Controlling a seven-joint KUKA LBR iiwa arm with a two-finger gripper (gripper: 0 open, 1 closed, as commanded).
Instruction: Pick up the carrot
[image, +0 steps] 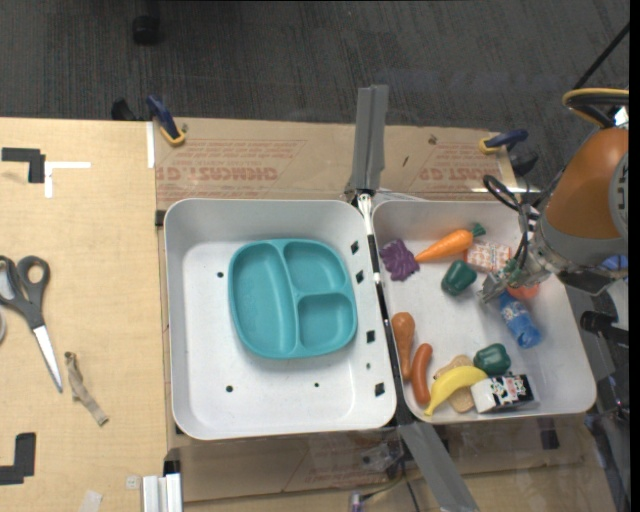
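Wood-topped desk (90, 300), dark floor behind; scissors (30, 310) at far left. Left bin (190, 380): one teal divided plate (294, 297), centred. Right bin (570, 390), contents from its left side: purple grapes (399, 260) near the top; two orange-red sausages (411, 350) below; carrot (446, 245), lying tilted at the bin's upper middle, just right of the grapes, apart from the end effector; yellow banana (453, 383) near the bottom wall; two dark green peppers (459, 278); black-and-white carton (503, 392); blue bottle (520, 322). End effector (505, 280): low over the bin's right half, beside the bottle; finger opening and hold cannot be told. Arm (590, 195), grey with orange band, at right
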